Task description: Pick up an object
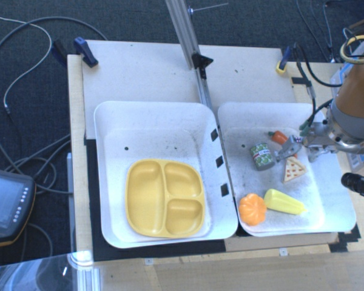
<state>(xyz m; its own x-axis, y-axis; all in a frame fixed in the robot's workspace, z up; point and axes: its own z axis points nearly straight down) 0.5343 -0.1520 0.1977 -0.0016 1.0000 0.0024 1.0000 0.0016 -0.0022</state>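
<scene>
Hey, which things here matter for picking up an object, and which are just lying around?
Part of the job:
pincer
green can
pizza slice
yellow corn
orange pumpkin
small orange piece
right bin

Just lying about:
yellow divided plate
left bin
blue clamp

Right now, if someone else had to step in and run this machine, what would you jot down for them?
Gripper: low in the right bin, above the pizza slice toy; whether its fingers are open or shut cannot be made out, and nothing shows between them.
Right bin also holds a green can, an orange-red piece, a small pumpkin and a yellow corn cob.
Left bin: a yellow divided tray.
Done: the arm has reached the toys.
Left: grip one thing and lift it.
</scene>
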